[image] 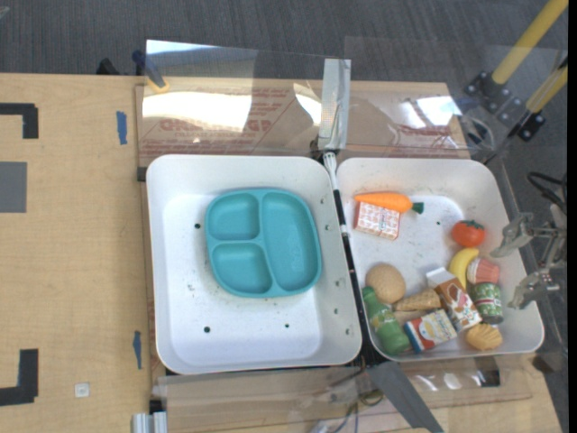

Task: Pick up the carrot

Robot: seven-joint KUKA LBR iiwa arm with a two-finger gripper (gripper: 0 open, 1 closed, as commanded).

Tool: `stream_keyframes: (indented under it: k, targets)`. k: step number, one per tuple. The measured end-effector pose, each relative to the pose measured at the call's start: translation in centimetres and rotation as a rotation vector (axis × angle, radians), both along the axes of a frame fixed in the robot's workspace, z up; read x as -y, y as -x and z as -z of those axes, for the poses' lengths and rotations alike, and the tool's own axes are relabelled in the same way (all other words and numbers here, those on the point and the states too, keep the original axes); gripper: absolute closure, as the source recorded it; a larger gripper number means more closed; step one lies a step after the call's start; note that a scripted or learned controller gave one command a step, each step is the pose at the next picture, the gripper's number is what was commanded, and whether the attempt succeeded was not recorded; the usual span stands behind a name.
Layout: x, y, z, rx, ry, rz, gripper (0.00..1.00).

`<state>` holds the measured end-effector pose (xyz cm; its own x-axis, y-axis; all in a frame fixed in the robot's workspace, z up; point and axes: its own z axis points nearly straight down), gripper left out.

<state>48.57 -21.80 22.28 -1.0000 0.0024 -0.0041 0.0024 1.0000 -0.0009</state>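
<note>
A pale wooden bench (pixel 72 242) lies under me, bearing two shallow white bins side by side. In the left bin (pixel 171 332) sits a teal divided plate (pixel 263 241), about at the bin's centre. In the right bin (pixel 424 233) the carrot (pixel 386 202) lies flat at about eleven o'clock, green end toward three o'clock, just above a small red-and-white box (pixel 378 219) (touching or not, I cannot tell). A tomato (pixel 468 234) sits at three o'clock. A heap crowds five to seven o'clock: a brown potato (pixel 387 282), a banana (pixel 462 265), a can (pixel 488 301), cartons. My pincer (pixel 532 260) hangs at the right bin's three o'clock rim, well apart from the carrot. How far it stands open I cannot tell.
</note>
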Motion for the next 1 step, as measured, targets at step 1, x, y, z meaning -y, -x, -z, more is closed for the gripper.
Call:
stream_keyframes:
  k: [1]
  targets:
    - [-3.75, -0.43, 10.27, 0.028, 0.009, 0.033, 0.00]
